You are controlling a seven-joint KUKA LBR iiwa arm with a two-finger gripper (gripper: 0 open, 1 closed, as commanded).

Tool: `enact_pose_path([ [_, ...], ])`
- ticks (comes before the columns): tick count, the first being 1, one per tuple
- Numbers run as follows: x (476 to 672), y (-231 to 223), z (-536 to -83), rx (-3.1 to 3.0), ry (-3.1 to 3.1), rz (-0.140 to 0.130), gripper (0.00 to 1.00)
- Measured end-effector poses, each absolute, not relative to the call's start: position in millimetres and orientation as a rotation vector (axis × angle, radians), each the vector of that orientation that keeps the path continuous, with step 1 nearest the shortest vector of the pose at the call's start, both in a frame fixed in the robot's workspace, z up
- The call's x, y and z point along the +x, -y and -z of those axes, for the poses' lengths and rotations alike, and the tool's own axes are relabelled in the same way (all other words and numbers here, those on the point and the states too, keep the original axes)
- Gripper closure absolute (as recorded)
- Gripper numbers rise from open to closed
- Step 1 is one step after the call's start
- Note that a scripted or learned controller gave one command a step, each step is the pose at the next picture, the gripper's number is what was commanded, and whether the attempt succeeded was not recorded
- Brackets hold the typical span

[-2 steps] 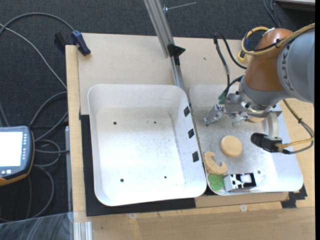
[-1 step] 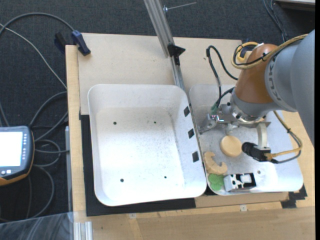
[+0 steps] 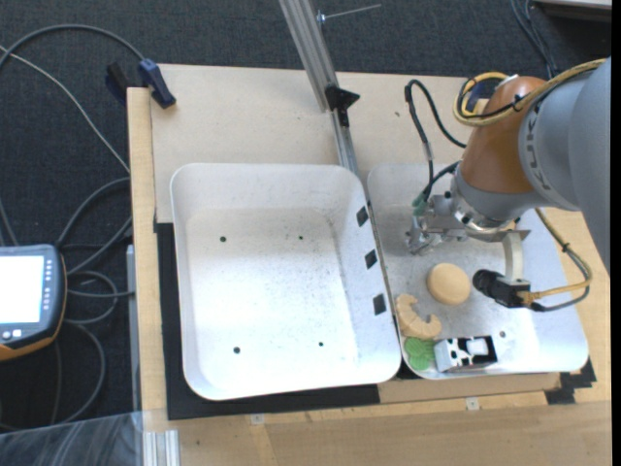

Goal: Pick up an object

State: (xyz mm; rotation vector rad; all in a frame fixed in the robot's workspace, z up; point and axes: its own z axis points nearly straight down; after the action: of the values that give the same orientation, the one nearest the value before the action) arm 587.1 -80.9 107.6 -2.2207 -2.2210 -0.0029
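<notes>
The gripper (image 3: 424,233) hovers just above-left of the tan egg-shaped object (image 3: 448,283), its claw's state impossible to tell, apparently mid-approach; next it must descend over that object.

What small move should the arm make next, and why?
Probably shift the gripper toward the tan egg-shaped object and lower there: it hangs in the right bin just beside that object, with nothing seen between its fingers.

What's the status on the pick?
Tool low in right bin, nothing seen gripped. Tan egg-shaped object loose beside it. Green piece near front wall.
</notes>
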Motion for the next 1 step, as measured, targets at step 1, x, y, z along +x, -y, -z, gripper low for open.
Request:
enact_pose_path([
  [1, 582.5, 85.9, -168.2, -2.226, 2.225, 0.007, 1.00],
])
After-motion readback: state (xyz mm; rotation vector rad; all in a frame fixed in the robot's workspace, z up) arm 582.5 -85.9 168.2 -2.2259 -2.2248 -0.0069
